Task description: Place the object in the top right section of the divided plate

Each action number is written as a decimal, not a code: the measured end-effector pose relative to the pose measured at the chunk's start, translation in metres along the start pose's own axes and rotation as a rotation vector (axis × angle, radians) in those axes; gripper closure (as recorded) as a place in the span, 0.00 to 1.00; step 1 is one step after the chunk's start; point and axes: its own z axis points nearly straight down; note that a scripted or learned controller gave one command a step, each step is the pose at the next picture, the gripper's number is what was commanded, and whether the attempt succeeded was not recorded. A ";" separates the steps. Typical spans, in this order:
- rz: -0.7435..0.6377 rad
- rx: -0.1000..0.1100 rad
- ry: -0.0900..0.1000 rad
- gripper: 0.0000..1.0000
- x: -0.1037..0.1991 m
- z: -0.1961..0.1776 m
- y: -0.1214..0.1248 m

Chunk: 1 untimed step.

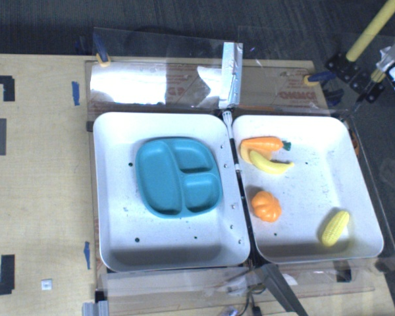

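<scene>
Four toys (265, 206) await your pick in the right bin (355, 176); the divided plate (178, 176) sits separately. Gripper state: cannot tell.

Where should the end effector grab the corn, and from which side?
Probably from straight above, across the middle of the corn. It lies flat and alone on a slant near the right bin's lower right corner, so close the fingers across its narrow width.
</scene>
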 end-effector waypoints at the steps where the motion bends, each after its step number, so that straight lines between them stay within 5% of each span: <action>1: -0.129 0.001 0.000 1.00 0.003 0.000 -0.003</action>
